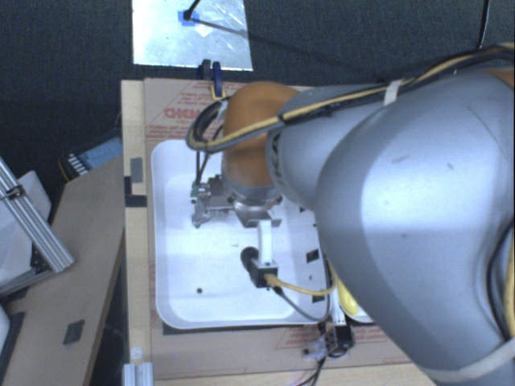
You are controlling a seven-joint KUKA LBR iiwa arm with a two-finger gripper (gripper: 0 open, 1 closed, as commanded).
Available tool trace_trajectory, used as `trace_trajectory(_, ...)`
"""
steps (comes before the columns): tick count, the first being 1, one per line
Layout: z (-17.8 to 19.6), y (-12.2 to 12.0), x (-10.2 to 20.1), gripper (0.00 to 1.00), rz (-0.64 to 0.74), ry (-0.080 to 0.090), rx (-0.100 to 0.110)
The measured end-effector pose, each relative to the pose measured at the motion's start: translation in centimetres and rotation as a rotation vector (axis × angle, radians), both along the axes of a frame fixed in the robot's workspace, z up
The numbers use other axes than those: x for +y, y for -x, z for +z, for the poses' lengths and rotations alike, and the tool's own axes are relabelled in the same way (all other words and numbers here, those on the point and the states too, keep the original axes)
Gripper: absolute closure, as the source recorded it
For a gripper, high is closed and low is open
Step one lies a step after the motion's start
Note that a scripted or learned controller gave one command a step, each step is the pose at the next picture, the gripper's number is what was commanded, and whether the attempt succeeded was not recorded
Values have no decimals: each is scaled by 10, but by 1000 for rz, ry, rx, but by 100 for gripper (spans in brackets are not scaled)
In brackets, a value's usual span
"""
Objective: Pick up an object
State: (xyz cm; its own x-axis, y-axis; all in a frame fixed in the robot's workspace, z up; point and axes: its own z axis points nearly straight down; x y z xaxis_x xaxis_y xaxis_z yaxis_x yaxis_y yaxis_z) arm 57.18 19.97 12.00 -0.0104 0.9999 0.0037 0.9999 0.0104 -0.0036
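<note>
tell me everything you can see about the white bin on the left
The left bin is shallow and white, plastic-looking, with rounded corners and a raised rim. It lies flat on a cardboard sheet with red print. The grey arm hides its right side, and the end effector hangs over its upper middle. One small dark speck lies on its floor near the front.

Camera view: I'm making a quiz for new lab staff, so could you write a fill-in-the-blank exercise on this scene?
1. The claw hangs over a shallow bin whose colour is ____.
2. The band above the wrist is coloured ____.
3. The arm reaches in from the picture's ____ side.
Missing words: white; orange; right.
</note>
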Motion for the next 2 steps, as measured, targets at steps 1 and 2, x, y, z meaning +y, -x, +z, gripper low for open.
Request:
trace_trajectory(1, -26, -10, 36, 0, -3, 2, -3)
trace_trajectory(2, 70, 44, 36, 0, -5, 0, -7)
